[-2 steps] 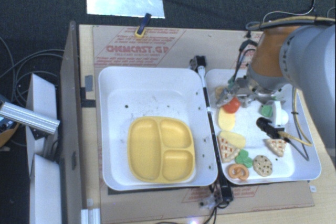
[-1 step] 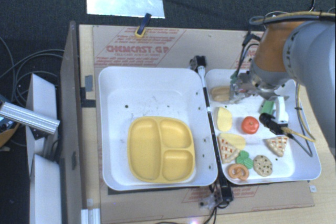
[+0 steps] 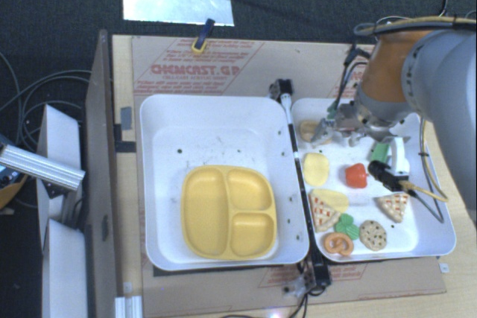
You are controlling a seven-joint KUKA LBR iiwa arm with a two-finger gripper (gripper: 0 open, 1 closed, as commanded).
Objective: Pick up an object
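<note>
A cardboard-covered bench (image 3: 223, 59) bears 2 white bins — left (image 3: 160, 160), right (image 3: 432, 234) — touching.

Both bins (image 3: 160, 160) are plain white, and the left one's got a pale yellow tray (image 3: 227, 212). In the right bin there's a red pepper (image 3: 356, 175), a green leafy bit (image 3: 346, 224), a tan cookie (image 3: 373, 234) with dark chips, and an orange-brown pretzel (image 3: 338, 243). Arm (image 3: 417, 63) is grey with an orange band.
</note>
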